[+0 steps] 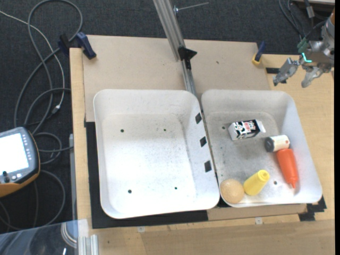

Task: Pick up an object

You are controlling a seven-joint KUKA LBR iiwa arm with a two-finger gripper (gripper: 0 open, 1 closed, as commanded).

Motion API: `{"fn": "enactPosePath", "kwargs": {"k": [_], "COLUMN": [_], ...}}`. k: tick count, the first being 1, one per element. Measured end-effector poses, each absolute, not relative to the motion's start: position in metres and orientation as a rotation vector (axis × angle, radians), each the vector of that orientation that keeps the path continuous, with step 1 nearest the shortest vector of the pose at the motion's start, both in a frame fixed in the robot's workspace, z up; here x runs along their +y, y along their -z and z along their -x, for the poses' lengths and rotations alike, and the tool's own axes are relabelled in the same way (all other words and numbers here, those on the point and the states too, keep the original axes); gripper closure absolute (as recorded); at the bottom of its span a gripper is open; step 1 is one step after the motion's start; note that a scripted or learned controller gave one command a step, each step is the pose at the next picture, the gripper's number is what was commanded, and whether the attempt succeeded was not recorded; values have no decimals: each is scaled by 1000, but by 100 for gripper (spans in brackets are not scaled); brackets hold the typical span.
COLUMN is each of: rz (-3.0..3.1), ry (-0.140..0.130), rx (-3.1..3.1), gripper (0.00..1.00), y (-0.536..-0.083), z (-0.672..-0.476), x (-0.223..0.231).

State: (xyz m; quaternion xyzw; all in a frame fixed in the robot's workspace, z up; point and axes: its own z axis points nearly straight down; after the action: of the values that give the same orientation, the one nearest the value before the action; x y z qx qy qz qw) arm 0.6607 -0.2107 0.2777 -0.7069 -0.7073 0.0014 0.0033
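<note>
4 objects [260, 158] in right bin [297, 121]; left bin [106, 105] beside.

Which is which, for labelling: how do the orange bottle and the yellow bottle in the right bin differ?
The orange bottle is longer and slimmer, with a white cap; the yellow bottle is shorter, stubbier and yellow all over. The orange bottle lies near the bin's right wall; the yellow bottle lies beside a tan ball at the front. Both lie on their sides in the right bin.
</note>
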Motion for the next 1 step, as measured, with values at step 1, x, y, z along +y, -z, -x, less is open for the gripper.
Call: {"fn": "enactPosePath", "kwargs": {"k": [1], "rz": [2217], "ry": [-2], "rx": [-2223], "gripper": [0], "y": [-281], "z": [-662], "x": [-210]}}
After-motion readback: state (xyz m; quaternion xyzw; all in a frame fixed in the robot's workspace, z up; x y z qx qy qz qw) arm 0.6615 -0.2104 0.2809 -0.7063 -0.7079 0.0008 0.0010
